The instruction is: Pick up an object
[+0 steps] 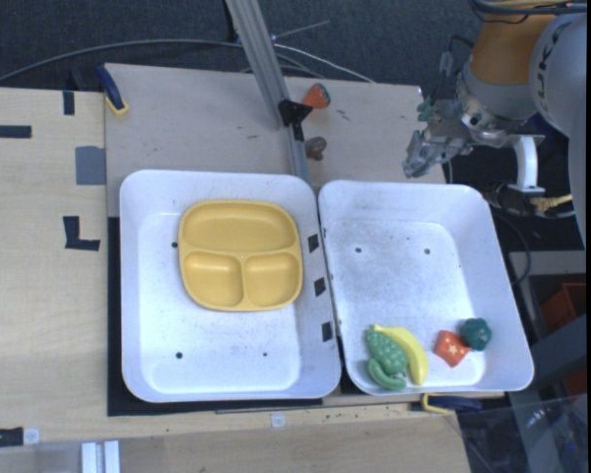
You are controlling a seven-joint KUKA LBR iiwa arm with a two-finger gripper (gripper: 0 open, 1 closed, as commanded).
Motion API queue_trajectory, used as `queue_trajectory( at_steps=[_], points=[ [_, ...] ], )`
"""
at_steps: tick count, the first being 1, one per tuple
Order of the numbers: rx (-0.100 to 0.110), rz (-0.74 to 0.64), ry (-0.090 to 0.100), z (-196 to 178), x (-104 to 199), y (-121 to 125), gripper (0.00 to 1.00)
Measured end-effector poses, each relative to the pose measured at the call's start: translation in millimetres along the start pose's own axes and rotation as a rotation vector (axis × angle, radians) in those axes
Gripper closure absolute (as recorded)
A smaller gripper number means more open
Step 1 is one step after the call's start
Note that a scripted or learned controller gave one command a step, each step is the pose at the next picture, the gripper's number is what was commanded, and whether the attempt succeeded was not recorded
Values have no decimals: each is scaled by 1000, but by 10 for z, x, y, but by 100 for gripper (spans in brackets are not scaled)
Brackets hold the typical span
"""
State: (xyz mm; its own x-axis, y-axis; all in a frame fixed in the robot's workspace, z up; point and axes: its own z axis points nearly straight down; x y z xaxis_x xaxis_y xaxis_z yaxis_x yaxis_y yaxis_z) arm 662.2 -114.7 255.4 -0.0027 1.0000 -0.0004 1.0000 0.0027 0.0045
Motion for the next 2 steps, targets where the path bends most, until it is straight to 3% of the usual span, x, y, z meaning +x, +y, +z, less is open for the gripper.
queue_trajectory(
  at_steps=[2],
  points=[
    [7,-4,2,47,988,-322,100]
  ],
)
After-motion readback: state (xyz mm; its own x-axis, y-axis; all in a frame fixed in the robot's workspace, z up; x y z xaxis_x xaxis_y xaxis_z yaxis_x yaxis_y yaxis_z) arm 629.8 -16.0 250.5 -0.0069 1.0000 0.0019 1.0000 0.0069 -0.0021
